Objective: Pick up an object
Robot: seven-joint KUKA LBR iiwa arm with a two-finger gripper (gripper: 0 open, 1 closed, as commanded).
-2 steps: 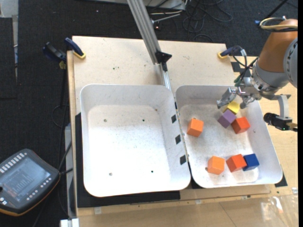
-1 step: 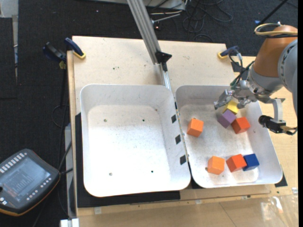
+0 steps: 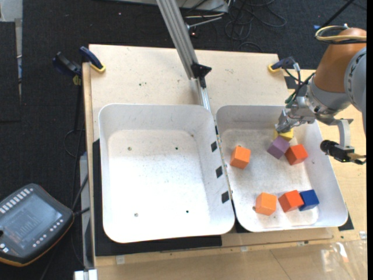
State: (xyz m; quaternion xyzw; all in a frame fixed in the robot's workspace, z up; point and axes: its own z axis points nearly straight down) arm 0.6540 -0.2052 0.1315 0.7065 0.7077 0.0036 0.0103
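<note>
A pale wooden bench [image 3: 151, 77] stands on dark carpet, its top scuffed and speckled. Two yellow-tipped clamps [image 3: 93, 60] grip its far corners, one at the left and one at the right [image 3: 281, 65]. A slanted metal rail [image 3: 178, 28] runs from the far side down to the seam between the two bins. Cables [image 3: 256, 7] lie tangled on the floor beyond the bench, and a grey handheld controller [image 3: 29, 223] with an orange rim sits on the floor off the near left corner.

The left bin [image 3: 111, 121] is white and flecked with small dark spots. The right bin [image 3: 332, 197] holds the blocks. An orange block [image 3: 240, 156] lies near its left wall. A purple block [image 3: 278, 147] and a red-orange block [image 3: 296, 154] sit just beside each other toward the far right, with a small yellow block [image 3: 285, 135] at the purple one's far edge. Along the near wall stand an orange block [image 3: 266, 203], a red-orange block [image 3: 290, 200] and a blue block [image 3: 309, 199], the last two touching.

The arm [image 3: 341, 69] reaches in over the right bin's far right corner. Its gripper [image 3: 287, 125] points down right above the yellow block; whether the jaws are spread or pressed together cannot be told.
</note>
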